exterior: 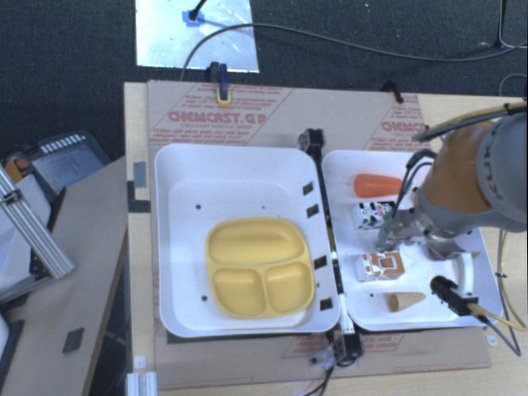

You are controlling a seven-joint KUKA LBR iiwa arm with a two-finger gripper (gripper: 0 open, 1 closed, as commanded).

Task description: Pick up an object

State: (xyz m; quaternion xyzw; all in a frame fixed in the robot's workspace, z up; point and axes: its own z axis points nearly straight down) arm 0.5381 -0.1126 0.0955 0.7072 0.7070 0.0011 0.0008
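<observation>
The right bin [351,167] holds several small things. An orange carrot [377,185] lies at the back. A small white carton with black spots [371,214] sits in front of it. An orange-and-white box [379,266] lies nearer the front, and a tan cone [405,301] lies by the front wall. My gripper [388,239] hangs low over the right bin, between the spotted carton and the orange-and-white box. Nothing can be seen held in it.
A yellow divided plate [259,266] lies in the left bin [186,221]. A black divider [323,221] runs between the two bins. The arm's grey body and orange band [458,172] cover the right bin's right side.
</observation>
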